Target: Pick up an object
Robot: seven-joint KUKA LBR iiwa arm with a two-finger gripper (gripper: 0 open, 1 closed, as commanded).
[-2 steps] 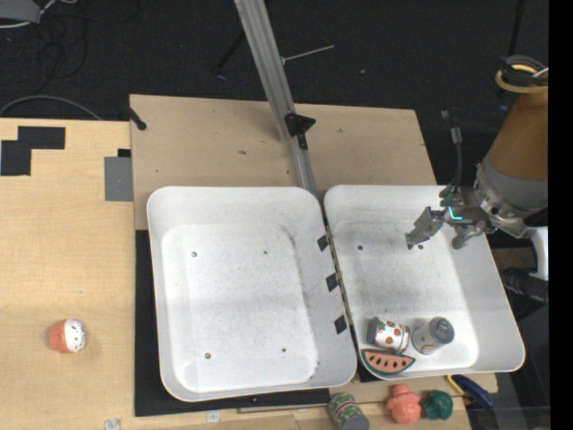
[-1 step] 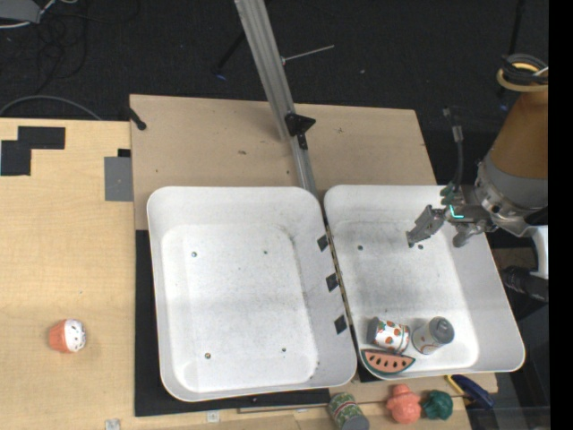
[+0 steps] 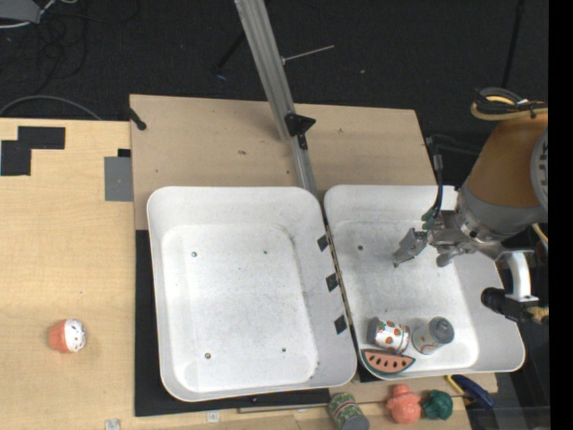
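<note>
My gripper [image 3: 426,253] hangs over the middle of the right bin [image 3: 376,206], its fingers spread open with nothing between them. At the near edge of this bin, well below the gripper, lie a small white-and-red cup-like object [image 3: 389,334], a grey round object [image 3: 436,332] and a watermelon-slice toy [image 3: 388,362]. The grey arm with its orange band [image 3: 506,164] reaches in from the right.
The left bin [image 3: 161,206] stands beside the right one, with black clips [image 3: 329,280] along the shared rim. A metal rail [image 3: 273,79] slants up from the bins' far edge. A red-and-white ball [image 3: 67,336] sits on the left bench. Small toys [image 3: 403,403] lie in front of the right bin.
</note>
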